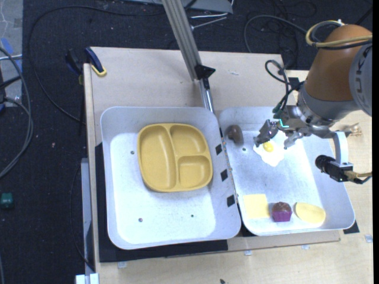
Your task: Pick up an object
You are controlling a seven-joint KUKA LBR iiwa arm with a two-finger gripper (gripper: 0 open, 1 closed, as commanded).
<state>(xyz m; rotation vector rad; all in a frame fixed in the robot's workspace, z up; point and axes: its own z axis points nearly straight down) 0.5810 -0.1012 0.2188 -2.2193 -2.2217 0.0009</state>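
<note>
The pincer (273, 136) is hanging over the right bin (331, 215), fingers spread open, straddling a fried egg (269, 152) lying just beneath. A brown lump (235, 134) is sitting just left; a purple piece (281, 211) is lying well below.

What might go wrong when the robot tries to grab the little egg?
The gripper hangs right over the fried egg toy, which looks flat and thin, so the fingers might slide over it and close on nothing. The egg also lies near the brown lump and the wall of the right bin; a push could shove it away instead of lifting it.
</note>
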